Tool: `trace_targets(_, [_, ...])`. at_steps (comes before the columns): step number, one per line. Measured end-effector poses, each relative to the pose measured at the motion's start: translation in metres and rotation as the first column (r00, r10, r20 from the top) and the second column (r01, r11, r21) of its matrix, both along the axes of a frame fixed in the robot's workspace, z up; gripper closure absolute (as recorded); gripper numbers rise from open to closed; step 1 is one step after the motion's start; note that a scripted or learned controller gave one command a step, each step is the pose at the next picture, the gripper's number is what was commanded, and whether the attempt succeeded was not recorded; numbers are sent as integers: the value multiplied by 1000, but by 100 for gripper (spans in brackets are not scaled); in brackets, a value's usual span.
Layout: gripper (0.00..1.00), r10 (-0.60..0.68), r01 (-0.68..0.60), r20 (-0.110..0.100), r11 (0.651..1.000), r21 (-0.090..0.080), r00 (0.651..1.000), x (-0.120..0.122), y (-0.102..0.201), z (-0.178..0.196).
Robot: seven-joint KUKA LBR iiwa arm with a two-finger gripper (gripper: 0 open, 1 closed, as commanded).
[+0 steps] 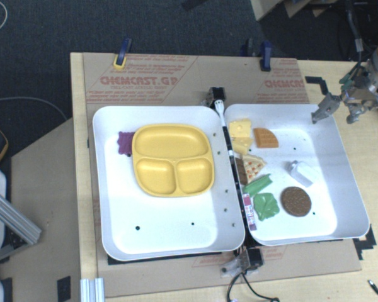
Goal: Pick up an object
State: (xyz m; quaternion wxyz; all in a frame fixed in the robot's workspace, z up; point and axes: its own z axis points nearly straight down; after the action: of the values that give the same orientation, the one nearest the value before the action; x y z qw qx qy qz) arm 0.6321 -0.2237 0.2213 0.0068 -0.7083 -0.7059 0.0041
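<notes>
Closest to the camera in the right bin (340, 168): a brown cookie (296, 201) and green leafy bits (264, 203), then a small grey piece (300, 172), with cheese (240, 131) at the far end. My gripper (336, 109) hangs spread open over the far right rim, nothing in it.

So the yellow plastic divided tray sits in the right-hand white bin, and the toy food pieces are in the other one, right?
Not quite. The camera view shows the yellow plastic divided tray in the left-hand white bin, beside a small purple piece. The toy food pieces, such as the round brown cookie and the green leafy piece, lie in the right-hand white bin.
</notes>
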Motion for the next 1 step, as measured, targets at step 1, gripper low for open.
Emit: trace_targets(1, [0, 4, -3, 15, 1000, -4, 1000, 3, 1, 10])
